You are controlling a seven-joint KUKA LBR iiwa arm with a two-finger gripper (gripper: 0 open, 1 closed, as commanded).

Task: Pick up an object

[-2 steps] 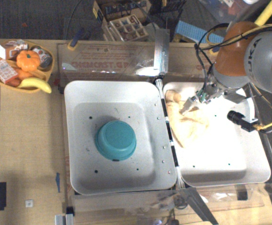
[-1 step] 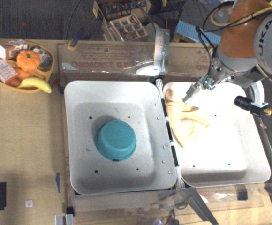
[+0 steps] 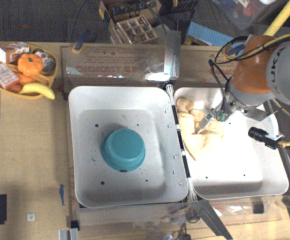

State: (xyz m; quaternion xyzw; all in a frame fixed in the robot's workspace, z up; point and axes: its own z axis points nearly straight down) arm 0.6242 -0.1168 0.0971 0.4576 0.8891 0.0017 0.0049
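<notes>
Gripper (image 3: 205, 125), finger spread too small to tell, over crumpled cloth (image 3: 197, 134) by right bin's (image 3: 245, 184) left wall; bowl (image 3: 124, 149) mid-left bin (image 3: 85, 134).

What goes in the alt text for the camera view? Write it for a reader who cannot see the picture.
A grey robot arm with an orange band reaches from the right into the right white bin, its gripper down at a pale cream crumpled cloth. A teal upturned plastic bowl sits in the left white bin.
</notes>
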